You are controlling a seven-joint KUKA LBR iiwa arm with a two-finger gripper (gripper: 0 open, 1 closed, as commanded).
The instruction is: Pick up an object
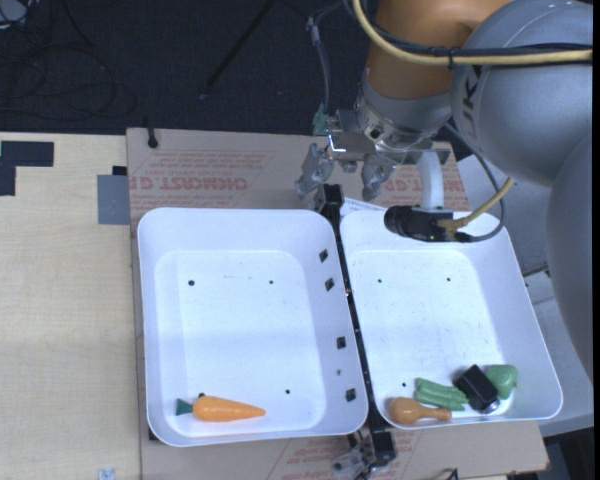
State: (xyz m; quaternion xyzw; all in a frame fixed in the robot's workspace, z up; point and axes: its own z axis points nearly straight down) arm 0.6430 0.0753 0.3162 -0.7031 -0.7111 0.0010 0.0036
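Two shallow white bins sit side by side on a counter (60,298), seen from above. The robot arm (510,78), grey with an orange band, reaches in from the two o'clock side. Its tool (345,178) hangs over the far rim where the bins meet, its two fingers (313,176) spread apart and holding nothing. In the left bin (170,238), a toy carrot (225,409) lies at seven o'clock. In the right bin (500,288), at five o'clock, cluster a tan pear-shaped toy (417,411), a green pod (440,394), a black block (476,386) and a green piece (502,376).
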